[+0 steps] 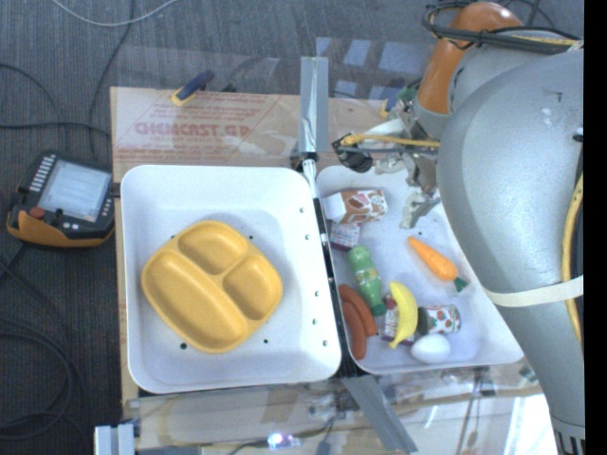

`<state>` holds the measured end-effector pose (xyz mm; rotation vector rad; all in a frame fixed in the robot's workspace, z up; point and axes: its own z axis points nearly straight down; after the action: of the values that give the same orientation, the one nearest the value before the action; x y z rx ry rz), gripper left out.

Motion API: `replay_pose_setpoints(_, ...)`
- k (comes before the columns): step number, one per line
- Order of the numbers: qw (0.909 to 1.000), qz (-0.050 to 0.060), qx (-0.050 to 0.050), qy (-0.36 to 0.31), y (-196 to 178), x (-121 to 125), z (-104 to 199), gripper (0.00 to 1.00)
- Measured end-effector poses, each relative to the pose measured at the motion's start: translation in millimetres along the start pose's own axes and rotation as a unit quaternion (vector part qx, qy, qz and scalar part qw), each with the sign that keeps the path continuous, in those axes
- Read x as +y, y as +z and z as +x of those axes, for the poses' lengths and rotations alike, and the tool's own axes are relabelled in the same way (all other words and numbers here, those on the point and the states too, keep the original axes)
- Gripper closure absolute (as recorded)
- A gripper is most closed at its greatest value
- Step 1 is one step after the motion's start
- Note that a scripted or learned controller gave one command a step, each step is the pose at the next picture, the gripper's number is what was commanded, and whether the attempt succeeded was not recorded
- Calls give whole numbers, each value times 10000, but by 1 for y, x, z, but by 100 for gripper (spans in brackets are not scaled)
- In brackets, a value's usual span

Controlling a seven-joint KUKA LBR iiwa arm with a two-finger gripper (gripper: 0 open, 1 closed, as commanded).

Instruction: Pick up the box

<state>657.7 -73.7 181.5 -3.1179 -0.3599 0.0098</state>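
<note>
While beside carrot (434,259), box (360,205) in rt bin (493,335)

Bright, even light; soft shadows, slight blur.

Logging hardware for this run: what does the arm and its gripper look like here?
The arm has a bulky, rounded light-grey shell with an orange band above the wrist. Black cables loop over the top and a yellow cable runs down its side. The gripper is small, metallic grey.

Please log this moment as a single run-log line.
tool: above right bin's far end | box: lying in right bin, not held | yellow tray: in left bin
</note>
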Motion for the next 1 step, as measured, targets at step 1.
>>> replay_pose_setpoints(1,9989,-31,4,-466,-134,63,-71,0)
